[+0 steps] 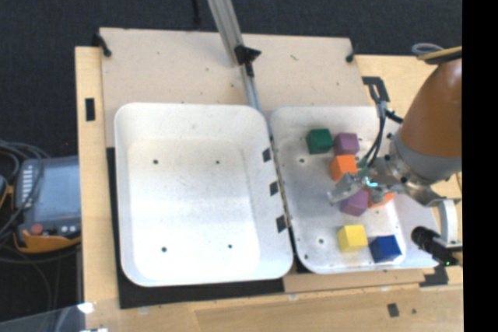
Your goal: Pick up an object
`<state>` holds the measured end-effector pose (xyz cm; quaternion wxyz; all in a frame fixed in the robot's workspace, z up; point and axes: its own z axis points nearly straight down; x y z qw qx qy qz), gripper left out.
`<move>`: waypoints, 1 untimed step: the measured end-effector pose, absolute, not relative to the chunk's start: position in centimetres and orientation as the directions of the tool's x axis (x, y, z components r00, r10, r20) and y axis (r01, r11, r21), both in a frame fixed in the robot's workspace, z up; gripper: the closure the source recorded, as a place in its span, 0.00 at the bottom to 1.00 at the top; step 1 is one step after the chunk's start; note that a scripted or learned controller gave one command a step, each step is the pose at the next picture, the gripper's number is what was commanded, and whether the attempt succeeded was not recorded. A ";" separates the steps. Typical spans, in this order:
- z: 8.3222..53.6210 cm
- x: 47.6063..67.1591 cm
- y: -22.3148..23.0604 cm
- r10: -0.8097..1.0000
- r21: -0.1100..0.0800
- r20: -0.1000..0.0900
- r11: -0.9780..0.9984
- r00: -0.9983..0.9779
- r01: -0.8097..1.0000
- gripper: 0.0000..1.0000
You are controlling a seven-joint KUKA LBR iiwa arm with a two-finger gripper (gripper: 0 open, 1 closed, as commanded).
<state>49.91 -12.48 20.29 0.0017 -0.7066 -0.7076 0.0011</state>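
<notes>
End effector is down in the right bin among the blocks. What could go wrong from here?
1. The end effector sits between the orange block and a purple block; closing may catch both or push one away.
2. The green block and the other purple block are crowded next to the orange one and could get shoved against the right bin wall.

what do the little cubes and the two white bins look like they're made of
Cubes such as the yellow cube and blue cube: probably painted wood or plastic, with flat matte colour and crisp edges. The left bin and right bin: likely moulded plastic, with rounded corners, a smooth surface and a slight sheen.
</notes>
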 end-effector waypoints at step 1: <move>20.5 50.0 -12.5 1.000 0.001 0.000 0.000 0.000 1.000 0.00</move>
